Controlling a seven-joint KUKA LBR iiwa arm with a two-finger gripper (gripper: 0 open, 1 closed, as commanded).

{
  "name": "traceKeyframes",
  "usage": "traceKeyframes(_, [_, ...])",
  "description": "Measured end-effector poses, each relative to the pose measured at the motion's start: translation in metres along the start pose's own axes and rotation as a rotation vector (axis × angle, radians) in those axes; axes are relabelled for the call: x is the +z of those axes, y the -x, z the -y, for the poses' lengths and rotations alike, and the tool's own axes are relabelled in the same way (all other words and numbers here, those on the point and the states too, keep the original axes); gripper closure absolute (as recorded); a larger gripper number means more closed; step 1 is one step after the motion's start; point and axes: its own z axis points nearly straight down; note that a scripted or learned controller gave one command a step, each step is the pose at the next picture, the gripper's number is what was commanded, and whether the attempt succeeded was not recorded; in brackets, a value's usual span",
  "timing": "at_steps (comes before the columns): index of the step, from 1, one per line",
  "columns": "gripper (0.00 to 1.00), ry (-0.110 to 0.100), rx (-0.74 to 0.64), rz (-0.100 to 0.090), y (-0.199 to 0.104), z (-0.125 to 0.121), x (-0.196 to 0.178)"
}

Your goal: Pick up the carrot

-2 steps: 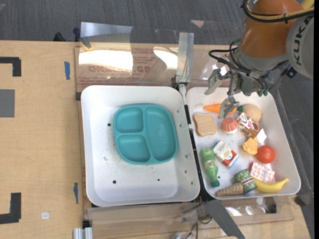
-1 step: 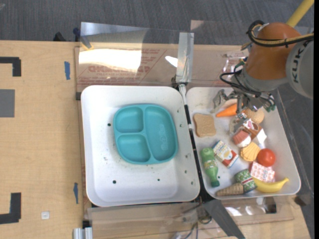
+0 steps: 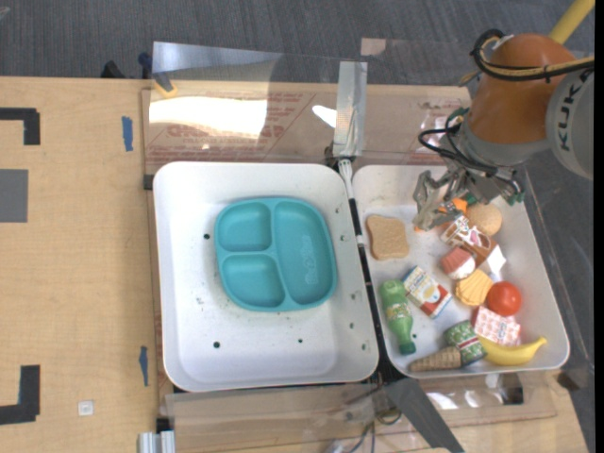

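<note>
The gripper hung near the far edge of the right bin, fingers apparently spread and holding nothing, with the carrot just beneath them.

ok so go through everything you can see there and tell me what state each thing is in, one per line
gripper: low over the back of the right bin, among the toys
carrot: partly hidden under the gripper; whether it is gripped cannot be told
teal plate: flat in the left bin
bread slice: lying flat
green bottle: on its side
tomato: resting among the toys
banana: lying at the front edge
</note>
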Motion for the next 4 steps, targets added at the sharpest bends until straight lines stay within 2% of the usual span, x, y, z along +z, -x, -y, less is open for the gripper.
traceKeyframes(1, [1.0, -0.001, 0.112, -0.005, -0.028, 0.051, -0.035])
traceKeyframes(2, [1.0, 0.002, 0.481, -0.008, -0.002, 0.0, 0.019])
traceKeyframes(3, [1.0, -0.001, 0.638, -0.008, -0.023, -0.027, -0.051])
traceKeyframes(4, [1.0, 0.0, 0.535, -0.009, -0.058, -0.078, -0.111])
